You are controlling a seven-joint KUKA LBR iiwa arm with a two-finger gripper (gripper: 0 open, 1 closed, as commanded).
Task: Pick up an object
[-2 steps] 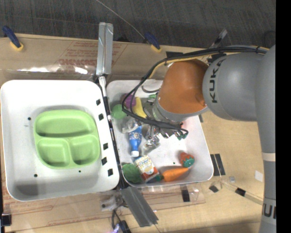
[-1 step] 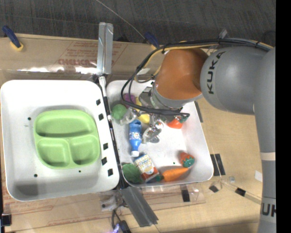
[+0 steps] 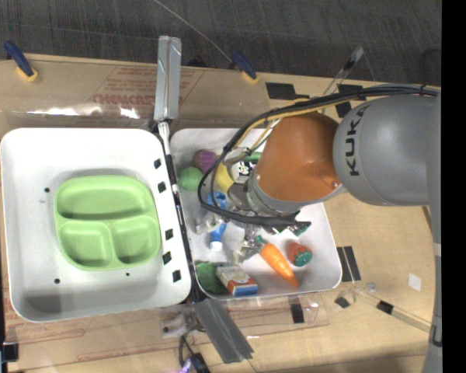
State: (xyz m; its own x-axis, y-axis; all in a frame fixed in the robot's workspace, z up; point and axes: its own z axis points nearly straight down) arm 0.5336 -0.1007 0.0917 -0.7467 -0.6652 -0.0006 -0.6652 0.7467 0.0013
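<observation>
Low over the right bin (image 3: pixel 326 274), pincer (image 3: pixel 251 243) beside the toy carrot (image 3: pixel 278 260), its grip state unclear

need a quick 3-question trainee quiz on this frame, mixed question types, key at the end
1. True or false: the green divided tray lies in the right bin.
2. Multiple choice: what lies at the right bin's near edge, just left of the toy carrot? A) a small red and blue box B) a spoon C) a sponge
3. Fill in: the arm hangs over the ____ bin.

Key
1. False. The tray lies in the left bin.
2. A. The small box sits there.
3. Right. Its orange band covers much of that bin, and the claw reaches down among the toys beside the carrot.
</observation>
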